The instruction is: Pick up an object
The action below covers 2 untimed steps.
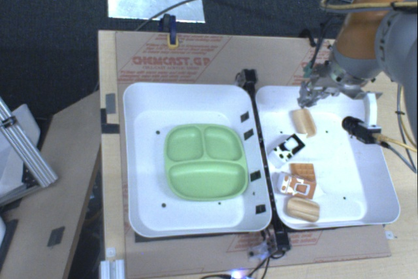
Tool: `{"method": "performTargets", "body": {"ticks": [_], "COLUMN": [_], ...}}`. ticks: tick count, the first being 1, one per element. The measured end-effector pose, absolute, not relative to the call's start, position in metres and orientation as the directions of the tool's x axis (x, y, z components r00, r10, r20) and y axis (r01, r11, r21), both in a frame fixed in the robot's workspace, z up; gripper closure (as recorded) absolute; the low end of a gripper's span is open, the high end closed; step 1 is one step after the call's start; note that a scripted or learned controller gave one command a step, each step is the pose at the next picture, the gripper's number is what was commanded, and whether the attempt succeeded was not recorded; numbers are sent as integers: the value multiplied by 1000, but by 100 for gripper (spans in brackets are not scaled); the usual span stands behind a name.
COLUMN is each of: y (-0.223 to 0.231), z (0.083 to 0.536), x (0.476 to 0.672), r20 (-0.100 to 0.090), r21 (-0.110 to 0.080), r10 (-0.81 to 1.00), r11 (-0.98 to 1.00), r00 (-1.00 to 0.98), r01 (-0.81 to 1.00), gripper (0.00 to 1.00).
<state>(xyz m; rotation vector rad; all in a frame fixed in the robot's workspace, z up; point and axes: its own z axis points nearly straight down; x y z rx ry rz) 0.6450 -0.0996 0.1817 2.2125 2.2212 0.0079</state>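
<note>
The right bin (379, 196) holds a tan bread roll (303, 121) near its back left. A small black-and-white object (287, 147) lies just in front of that roll. Further forward sit a brown waffle-like piece with a white label (300, 181) and a second tan roll (302, 209). My gripper (311, 96) hangs at the back left of the right bin, just behind and above the first roll. Nothing shows between its tips.
The left bin (140, 108) holds a green divided plate (206, 162) in its middle. A raised divider (258, 140) with black clips separates the two bins. The arm (369, 29) comes in over the right bin's back right corner.
</note>
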Motion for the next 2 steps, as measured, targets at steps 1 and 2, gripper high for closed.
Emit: {"method": "performTargets", "body": {"ticks": [1, 2], "y": [-104, -104], "z": [227, 268], "x": [648, 649], "r20": [-1, -1], "r21": [7, 6], "r10": [1000, 1000], "r11": [4, 5], "r00": [-4, -5], "r01": [1000, 1000], "gripper": [100, 100]}}
